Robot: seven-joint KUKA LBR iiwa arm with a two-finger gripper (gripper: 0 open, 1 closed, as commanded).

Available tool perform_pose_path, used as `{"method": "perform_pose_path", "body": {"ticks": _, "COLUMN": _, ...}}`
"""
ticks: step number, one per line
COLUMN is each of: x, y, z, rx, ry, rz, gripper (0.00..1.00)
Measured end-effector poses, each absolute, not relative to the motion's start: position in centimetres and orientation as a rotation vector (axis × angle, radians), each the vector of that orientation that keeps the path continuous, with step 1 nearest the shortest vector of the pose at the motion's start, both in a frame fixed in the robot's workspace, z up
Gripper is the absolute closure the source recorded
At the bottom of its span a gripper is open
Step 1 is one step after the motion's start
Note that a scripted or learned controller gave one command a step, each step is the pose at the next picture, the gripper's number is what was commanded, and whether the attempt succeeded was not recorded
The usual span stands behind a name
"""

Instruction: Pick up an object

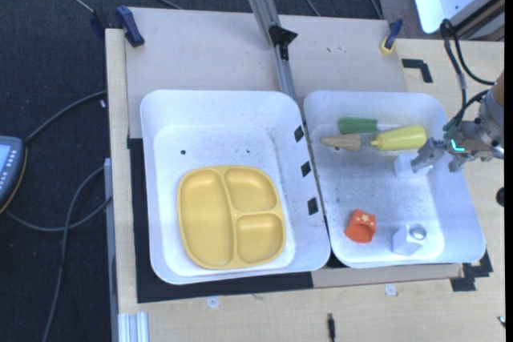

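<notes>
A: Camera view, looking down on both bins. The left bin (160, 132) carries a yellow tray (231, 215), three compartments, lying flat at lower centre of the frame.

B: And the right bin (457, 228)?

A: That's where the pickings are. Along its upper part: a green piece (357, 125), a yellow brush (398, 138) with its handle pointing left, and a tan piece (341, 142) just under the green one. All three lie close together, possibly touching. Lower down, an orange cup (361, 226) on its side, and a grey block (409, 238) near it to the right.

B: Where's the gripper?

A: The gripper (437, 158) comes in from the right edge of the frame, at the bin's right wall, just right of the brush's yellow end. A green light glows on its body.

B: Is it open, closed, holding something?

A: Can't tell from here; it's small and blurred at that edge. Nothing shows in it.

B: So which step?

A: I'd call it the approach, no pick made yet. The brush looks the nearest candidate.

B: What's next?

A: My judgement: line up over one item and descend cleanly. The crowded trio is the risk; the cup or block sit freer.
</notes>
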State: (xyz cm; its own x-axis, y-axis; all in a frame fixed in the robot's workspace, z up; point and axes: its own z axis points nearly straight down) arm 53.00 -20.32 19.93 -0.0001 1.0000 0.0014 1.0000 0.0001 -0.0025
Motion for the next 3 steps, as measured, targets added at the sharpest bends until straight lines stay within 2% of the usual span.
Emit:
{"method": "perform_pose_path", "body": {"ticks": 1, "x": 53.0, "y": -20.3, "z": 20.0, "rx": -2.220, "ry": -2.221, "rz": 0.000, "gripper": 0.00}}
{"method": "perform_pose_path", "body": {"ticks": 2, "x": 53.1, "y": -19.3, "z": 14.9, "rx": -2.215, "ry": -2.217, "rz": 0.003, "gripper": 0.00}}
{"method": "perform_pose_path", "body": {"ticks": 3, "x": 52.3, "y": -19.2, "z": 8.8, "rx": -2.217, "ry": -2.215, "rz": 0.004, "gripper": 0.00}}
